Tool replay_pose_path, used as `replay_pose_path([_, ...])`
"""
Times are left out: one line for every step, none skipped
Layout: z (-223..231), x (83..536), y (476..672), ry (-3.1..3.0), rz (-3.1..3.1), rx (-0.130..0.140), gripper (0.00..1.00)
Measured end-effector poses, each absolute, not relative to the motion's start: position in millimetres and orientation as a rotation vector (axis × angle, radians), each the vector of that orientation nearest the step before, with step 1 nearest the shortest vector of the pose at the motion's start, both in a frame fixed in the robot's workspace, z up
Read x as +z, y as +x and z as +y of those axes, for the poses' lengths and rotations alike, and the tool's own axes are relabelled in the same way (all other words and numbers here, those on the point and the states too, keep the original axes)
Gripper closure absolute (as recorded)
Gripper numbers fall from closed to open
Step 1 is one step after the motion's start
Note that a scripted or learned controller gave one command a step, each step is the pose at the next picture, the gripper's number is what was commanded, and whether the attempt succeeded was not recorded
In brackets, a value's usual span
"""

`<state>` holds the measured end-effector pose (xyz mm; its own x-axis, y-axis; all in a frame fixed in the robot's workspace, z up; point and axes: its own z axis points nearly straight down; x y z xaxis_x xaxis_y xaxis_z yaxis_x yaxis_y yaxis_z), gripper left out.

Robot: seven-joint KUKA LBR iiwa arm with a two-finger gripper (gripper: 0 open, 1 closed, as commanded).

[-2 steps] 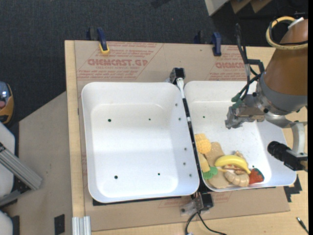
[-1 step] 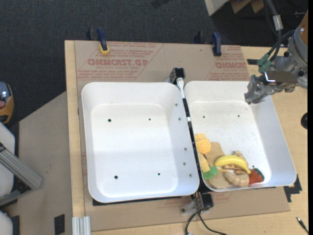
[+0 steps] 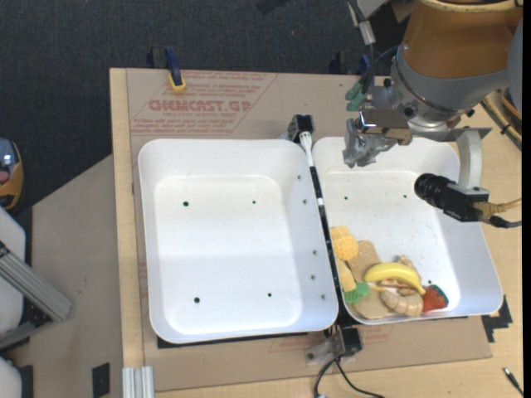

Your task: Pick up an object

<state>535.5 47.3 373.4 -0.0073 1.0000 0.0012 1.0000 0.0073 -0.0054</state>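
Since any object will do for this task, I take the banana (image 3: 390, 274) as my mark: it lies in the right bin (image 3: 465, 247), in that bin's near corner, on top of a small heap of toy food. Its long axis runs roughly crosswise to the divider between the two bins, curving a little, with one end toward the divider and the other toward the red piece (image 3: 436, 298) just beside it. Touching the banana on the divider side is a yellow corn cob (image 3: 343, 243), with a small green piece (image 3: 358, 289) below that, and pale tan pieces (image 3: 398, 303) lie under and around the banana.

My pincer (image 3: 362, 152) hangs over the far edge of the same bin, near the divider's far end, well apart from the heap. From the pincer the banana lies toward the near side of the bin and somewhat away from the divider, so I judge the coming move to be a travel along the bin toward its near corner, then a descent. My fingers point downward and look close together, with nothing between them; I hold no object.

The left bin (image 3: 224, 239) sits just beside the right one on the tabletop (image 3: 124, 139). A black cylinder (image 3: 444, 196) on my wrist juts out over the right bin between pincer and heap.
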Motion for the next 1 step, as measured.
replay_pose_path([94.0, 524.2, 510.7, -2.22, -2.236, -0.028, 1.0])
